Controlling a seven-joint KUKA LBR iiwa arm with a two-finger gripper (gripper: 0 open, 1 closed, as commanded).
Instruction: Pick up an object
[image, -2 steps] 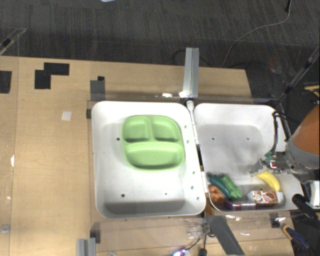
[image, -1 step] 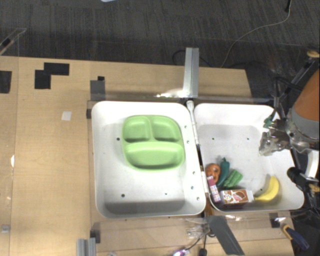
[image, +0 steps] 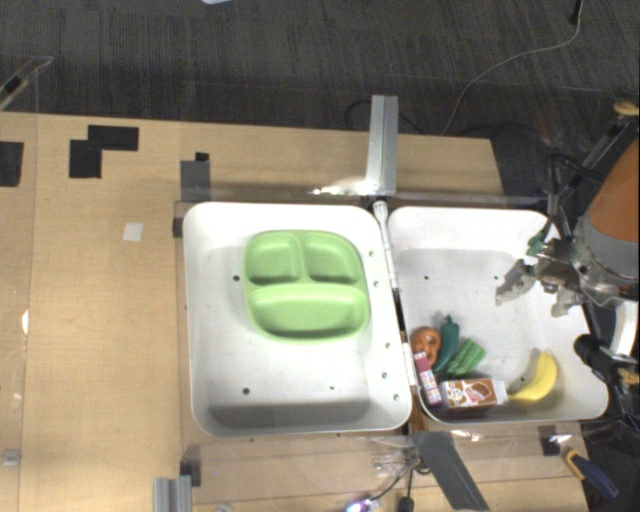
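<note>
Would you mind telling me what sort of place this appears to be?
Probably a robotics lab: a wooden bench bearing two white bins, a robot gripper reaching in, toy food like a banana, and cables on carpet.

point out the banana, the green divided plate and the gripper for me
banana (image: 537, 378), camera view, on the middle of its yellow curve, right bin
green divided plate (image: 305, 283), camera view, on the ridge between its compartments, left bin
gripper (image: 531, 283), camera view, between its fingertips, above the right bin

green divided plate (image: 305, 283) in the left white bin (image: 215, 330)
</note>
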